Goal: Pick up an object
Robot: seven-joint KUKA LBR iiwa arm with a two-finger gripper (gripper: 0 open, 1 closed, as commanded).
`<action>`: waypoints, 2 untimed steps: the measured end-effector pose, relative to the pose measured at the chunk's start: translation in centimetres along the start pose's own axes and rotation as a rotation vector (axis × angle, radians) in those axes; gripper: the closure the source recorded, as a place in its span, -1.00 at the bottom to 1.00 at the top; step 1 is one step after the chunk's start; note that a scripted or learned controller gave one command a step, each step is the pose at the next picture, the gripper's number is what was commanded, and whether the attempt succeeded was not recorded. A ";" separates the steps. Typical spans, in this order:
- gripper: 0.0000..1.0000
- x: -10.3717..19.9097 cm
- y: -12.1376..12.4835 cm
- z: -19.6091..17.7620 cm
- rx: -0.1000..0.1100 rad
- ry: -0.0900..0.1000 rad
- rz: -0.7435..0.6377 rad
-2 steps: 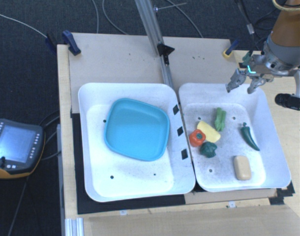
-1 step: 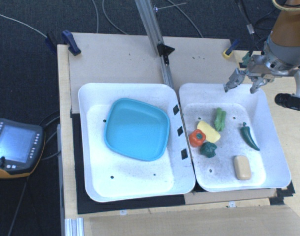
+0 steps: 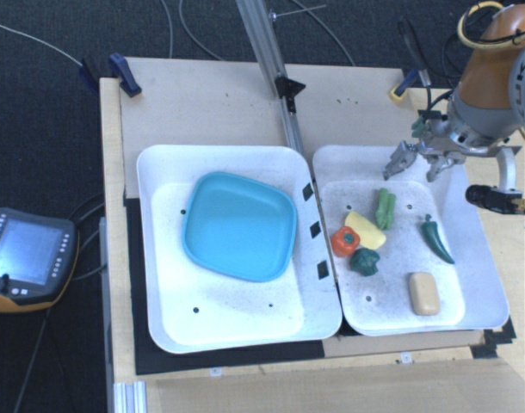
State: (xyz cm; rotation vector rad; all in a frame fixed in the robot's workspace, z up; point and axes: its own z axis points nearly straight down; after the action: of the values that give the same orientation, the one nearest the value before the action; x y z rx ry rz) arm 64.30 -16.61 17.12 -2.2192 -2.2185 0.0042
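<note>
Five unlabelled objects (image 3: 385, 208) beneath open, empty end effector (image 3: 415, 166)

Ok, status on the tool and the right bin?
Tool open, hovering over right bin far edge, holding nothing. Green vegetable nearest, just below it. Nothing blocking.

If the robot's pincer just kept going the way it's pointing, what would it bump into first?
The pincer hangs over the right bin's far end, fingers spread, pointing down. Straight on, it would probably meet the white bin floor first. The green vegetable lies just nearer, likely missed, though depth is hard to judge.
</note>
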 end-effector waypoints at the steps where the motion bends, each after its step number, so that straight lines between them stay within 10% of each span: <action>1: -1.00 -0.5 0.3 6.0 0.000 0.000 0.000; 2: -1.00 -0.5 0.3 7.6 -0.004 -0.001 -0.001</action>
State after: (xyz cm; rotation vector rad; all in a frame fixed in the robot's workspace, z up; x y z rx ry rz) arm 64.60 -17.08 9.49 -2.2205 -2.2216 0.0010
